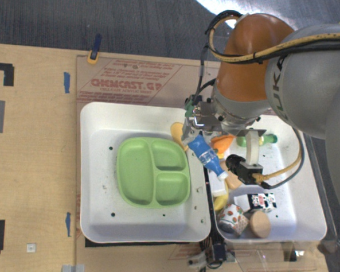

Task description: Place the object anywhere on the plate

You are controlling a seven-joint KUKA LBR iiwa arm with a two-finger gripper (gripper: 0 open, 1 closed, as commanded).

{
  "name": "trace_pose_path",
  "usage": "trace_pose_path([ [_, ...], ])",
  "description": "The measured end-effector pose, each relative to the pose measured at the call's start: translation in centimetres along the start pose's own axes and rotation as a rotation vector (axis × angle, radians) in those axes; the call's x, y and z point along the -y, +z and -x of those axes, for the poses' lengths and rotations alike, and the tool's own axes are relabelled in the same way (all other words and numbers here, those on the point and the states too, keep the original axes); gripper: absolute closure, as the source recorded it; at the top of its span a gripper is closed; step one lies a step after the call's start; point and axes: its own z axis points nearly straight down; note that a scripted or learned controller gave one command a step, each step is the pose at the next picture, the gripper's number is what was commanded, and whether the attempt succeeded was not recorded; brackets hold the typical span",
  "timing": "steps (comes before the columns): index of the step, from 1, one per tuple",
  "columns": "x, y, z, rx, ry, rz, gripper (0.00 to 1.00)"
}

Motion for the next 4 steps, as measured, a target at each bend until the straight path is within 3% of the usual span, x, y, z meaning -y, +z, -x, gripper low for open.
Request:
trace_pose_path([
  [1,-0.5,3.2,-9.5,-0.003,0.041,-0.004,1.00],
  [2,-2.6,5.0,-12.2,0.000,0.102,-0.002,1.00],
  [3,-2.7,4.9,-12.1,0.001,0.101,0.000,0.00],
  [4,1.8,2.9,-13.8,0.002,0.301,-0.010,0.00],
])
